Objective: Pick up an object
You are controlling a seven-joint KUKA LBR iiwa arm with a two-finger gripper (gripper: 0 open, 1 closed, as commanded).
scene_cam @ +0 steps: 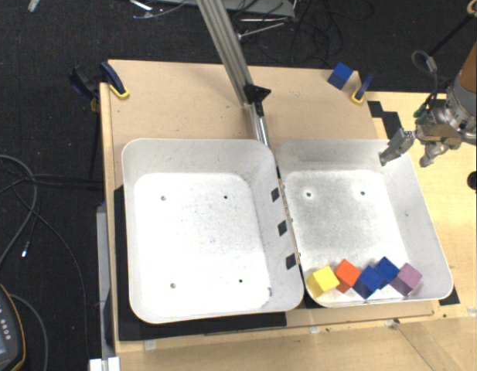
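Note:
Several small cubes lie in a row along the near edge of the right bin: a yellow cube, an orange cube, a blue cube and a purple cube. My gripper hangs above the bin's far right rim, well away from the cubes. Its two fingers are spread apart with nothing between them, so it is open.
The left bin sits beside the right one. A slanted metal pole crosses the far side of the bench. Another blue block rests on the bench's far edge, beside a yellow-tipped clamp.

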